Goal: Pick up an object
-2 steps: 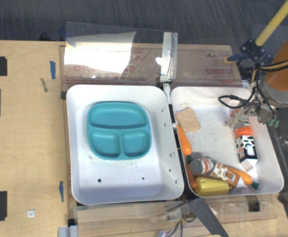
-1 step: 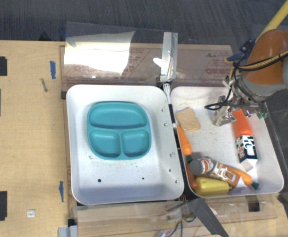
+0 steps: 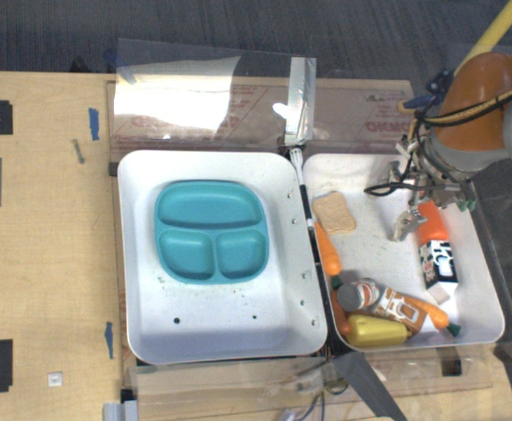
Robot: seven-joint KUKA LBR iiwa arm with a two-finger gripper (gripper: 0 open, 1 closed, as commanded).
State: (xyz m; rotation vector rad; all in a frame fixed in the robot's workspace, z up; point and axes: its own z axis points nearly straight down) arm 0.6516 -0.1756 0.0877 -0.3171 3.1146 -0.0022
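Observation:
The right bin (image 3: 488,279) holds several objects. A tan bread slice (image 3: 335,211) lies at its upper left, with an orange carrot (image 3: 326,248) below it along the left wall. A bottle with a grey cap and orange label (image 3: 383,303) and a yellow piece (image 3: 377,329) lie at the front. An orange bottle with a black and white label (image 3: 436,251) lies on the right side. My gripper (image 3: 404,224) hangs low over the bin's upper middle, just left of that orange bottle's top. Nothing is visibly held.
The left bin (image 3: 142,314) carries a teal divided plate (image 3: 210,230). A clear plastic sheet and a metal divider post (image 3: 300,103) stand behind the bins. The arm's orange band (image 3: 484,95) and cables hang over the right bin's back right corner.

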